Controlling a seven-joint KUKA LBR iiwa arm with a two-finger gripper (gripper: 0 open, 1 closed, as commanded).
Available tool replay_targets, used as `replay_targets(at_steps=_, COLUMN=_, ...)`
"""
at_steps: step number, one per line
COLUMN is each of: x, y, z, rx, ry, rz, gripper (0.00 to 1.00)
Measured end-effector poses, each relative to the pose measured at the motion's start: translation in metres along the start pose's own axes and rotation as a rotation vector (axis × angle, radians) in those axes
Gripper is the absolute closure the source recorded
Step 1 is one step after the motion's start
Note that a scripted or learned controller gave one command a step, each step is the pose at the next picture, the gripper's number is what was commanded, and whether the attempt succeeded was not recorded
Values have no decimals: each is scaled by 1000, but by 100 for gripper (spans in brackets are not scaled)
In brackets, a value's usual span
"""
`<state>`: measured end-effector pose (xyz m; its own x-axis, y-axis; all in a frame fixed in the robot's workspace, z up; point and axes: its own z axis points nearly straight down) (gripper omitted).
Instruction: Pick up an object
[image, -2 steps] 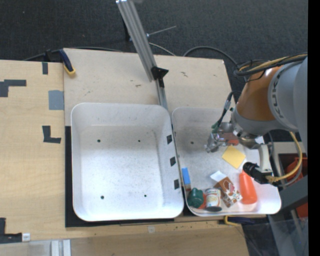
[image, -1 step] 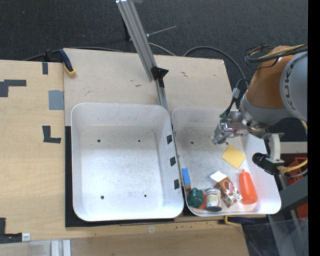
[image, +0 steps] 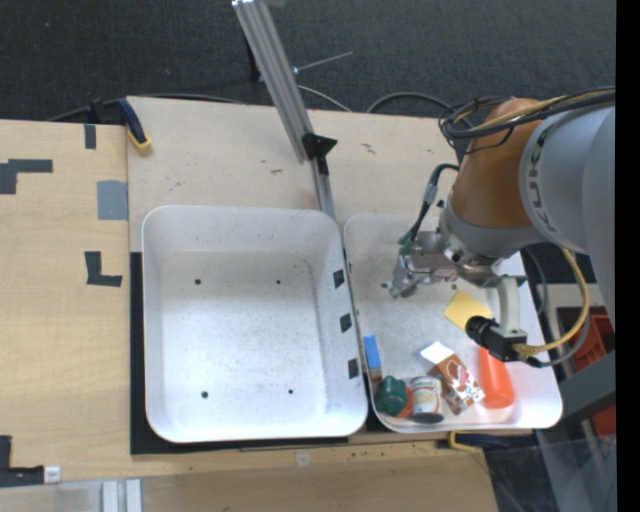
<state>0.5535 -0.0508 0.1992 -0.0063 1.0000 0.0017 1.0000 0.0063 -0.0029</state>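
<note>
The grey arm with its orange band is reaching in over the shallow white right-hand bin (image: 400, 232), and its two-finger gripper (image: 404, 281) is hanging above a bare patch of the bin floor, up near the far half. I'm judging this as the approach step: nothing is sitting between the fingers, and the jaws look slightly parted, with no object in them.

The things worth picking are all lying at the near end of that bin, apart from the gripper: a flat yellow square piece (image: 462, 310) just beside the wrist, an orange plastic bottle-like object (image: 496, 380), a small white card (image: 437, 352), a brown-and-red printed packet (image: 459, 381), a small labelled can (image: 425, 396), a dark green rounded object (image: 391, 395) and a narrow blue bar (image: 372, 354) against the left wall.

The next move calls for shifting toward that cluster and descending over one item. The labels are too small to read.

The larger white left-hand bin (image: 160, 300) is standing alongside.
</note>
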Motion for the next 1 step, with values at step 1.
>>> replay_targets(at_steps=1, x=52, y=-10, z=1, rx=1, ry=0, rz=0, gripper=100)
